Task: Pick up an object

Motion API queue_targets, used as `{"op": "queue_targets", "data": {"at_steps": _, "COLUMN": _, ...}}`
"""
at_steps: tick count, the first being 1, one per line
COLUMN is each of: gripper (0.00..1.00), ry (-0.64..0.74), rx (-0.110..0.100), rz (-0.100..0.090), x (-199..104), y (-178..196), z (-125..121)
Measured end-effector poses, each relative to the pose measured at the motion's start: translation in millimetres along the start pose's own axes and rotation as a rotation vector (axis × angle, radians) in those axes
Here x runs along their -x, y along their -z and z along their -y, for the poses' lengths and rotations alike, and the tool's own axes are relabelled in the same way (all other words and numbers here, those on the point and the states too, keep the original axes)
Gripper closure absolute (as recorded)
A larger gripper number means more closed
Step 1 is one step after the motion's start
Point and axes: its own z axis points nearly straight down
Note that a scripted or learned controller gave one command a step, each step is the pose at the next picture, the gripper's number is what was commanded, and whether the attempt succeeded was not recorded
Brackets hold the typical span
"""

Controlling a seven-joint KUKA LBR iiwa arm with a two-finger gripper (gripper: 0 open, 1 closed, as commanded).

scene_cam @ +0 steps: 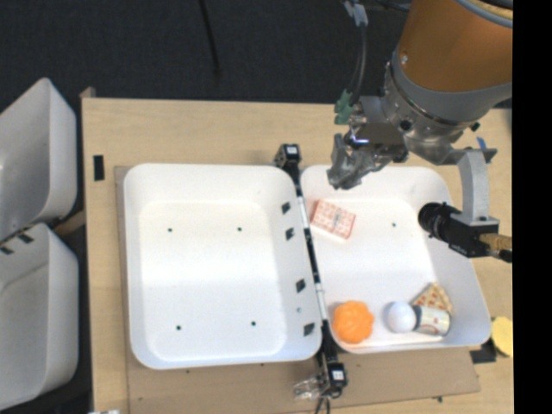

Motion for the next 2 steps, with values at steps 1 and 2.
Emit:
{"op": "queue_targets", "data": {"at_steps": 1, "gripper": 1.0, "ry": -0.003, "rx": -0.017, "rz": 0.003, "x": -6, "y": -112, "z": -8}}
{"op": "queue_targets", "data": {"at_steps": 2, "gripper": 1.0, "ry": 0.001, "rx": -0.004, "rz": 0.001, "x": -27, "y": -49, "z": -51}}
